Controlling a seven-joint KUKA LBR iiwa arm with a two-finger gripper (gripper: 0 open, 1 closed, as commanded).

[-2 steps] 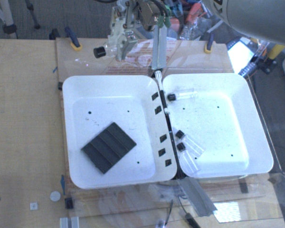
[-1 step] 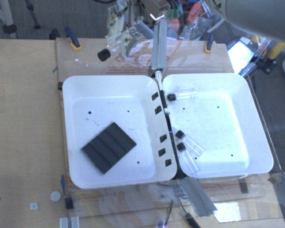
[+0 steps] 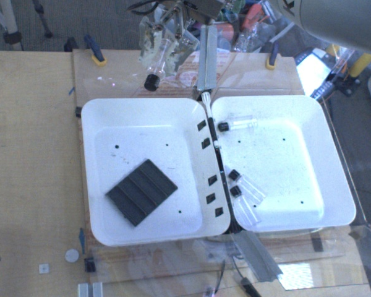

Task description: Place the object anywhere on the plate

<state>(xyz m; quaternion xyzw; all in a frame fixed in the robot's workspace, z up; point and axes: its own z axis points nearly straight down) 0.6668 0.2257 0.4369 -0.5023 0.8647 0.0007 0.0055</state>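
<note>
The gripper hung well beyond the plate (open or closed, I could not tell) – pick-up seemingly pending – next needing descent onto the capped tube right of the plate

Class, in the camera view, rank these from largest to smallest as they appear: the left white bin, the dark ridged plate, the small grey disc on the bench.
1. Left white bin
2. Dark ridged plate
3. Small grey disc

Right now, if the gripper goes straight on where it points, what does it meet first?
Likely the bench strip behind the left bin, not the plate: the gripper hangs beyond that bin's far rim, pointing down. Depth is unclear.
</note>
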